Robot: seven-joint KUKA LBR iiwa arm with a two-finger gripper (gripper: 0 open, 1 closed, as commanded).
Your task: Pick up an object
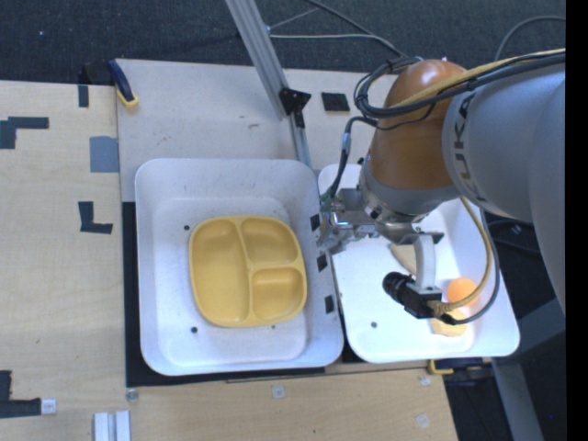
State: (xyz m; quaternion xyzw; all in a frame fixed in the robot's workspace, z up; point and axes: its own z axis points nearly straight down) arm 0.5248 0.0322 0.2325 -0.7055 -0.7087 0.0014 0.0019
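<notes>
Camera view from above: the end effector sits low at the left wall of the right bin. The wrist hides it, so I cannot tell how open it is or whether it holds anything. An orange round object lies well apart, by the far wall. The yellow divided plate lies flat in the left bin, so I judge only its rim offers purchase.

L bin, view-left of gripper: white plastic, matt, faintly speckled.
Tray in it: yellow plastic, smooth, low sheen.
R bin, under and view-right of gripper: white plastic, smoother, slight gloss.
Orange item, view-right of gripper: smooth; material n/k.
Arm shell: grey, satin.
Band: orange, glossy.
Bench: pale wood-look, matt.
Rail, beyond gripper: bare metal, brushed.
</notes>
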